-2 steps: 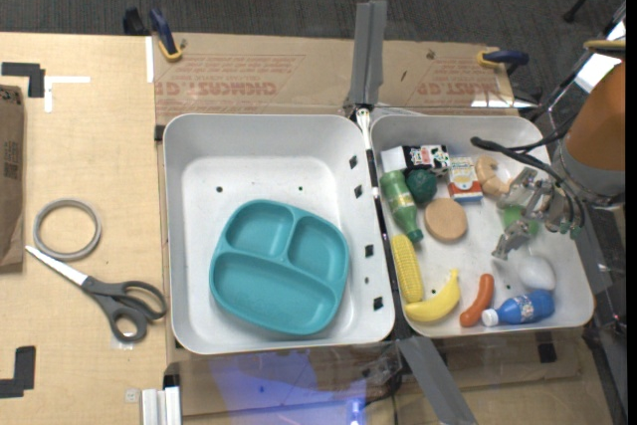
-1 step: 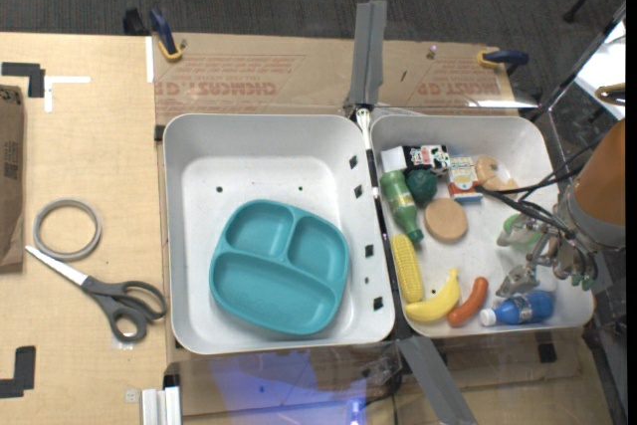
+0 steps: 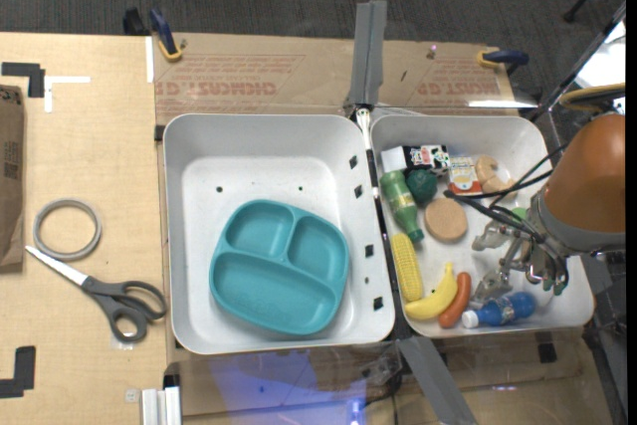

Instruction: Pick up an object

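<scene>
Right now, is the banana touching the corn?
Touching. The camera view shows the banana lying with its left end against the lower end of the corn, with no white bin floor between them.

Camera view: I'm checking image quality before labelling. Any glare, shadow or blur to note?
Camera view: a bluish glow washes out the bench edge below the left bin; the teal tray is evenly lit and sharp; the gripper reads cluttered, blending with cables above the right bin.
</scene>
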`<act>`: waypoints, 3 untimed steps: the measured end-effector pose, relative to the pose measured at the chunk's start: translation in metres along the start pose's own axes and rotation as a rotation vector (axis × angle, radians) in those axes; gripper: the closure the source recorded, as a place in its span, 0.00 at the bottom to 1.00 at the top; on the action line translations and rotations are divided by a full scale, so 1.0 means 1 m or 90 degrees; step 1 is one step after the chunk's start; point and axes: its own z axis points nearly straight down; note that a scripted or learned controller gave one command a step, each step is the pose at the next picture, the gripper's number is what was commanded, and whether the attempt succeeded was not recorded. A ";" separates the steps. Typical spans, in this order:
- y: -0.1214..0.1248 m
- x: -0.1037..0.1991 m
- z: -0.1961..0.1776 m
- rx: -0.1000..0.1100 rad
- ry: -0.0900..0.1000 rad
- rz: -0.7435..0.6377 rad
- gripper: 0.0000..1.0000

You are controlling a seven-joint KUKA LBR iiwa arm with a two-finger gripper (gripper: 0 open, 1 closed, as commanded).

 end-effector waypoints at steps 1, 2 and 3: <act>0.025 -0.086 0.006 0.003 0.012 0.093 0.00; 0.059 -0.004 0.005 0.003 0.014 0.102 0.00; 0.089 -0.062 0.006 0.003 0.013 0.104 0.00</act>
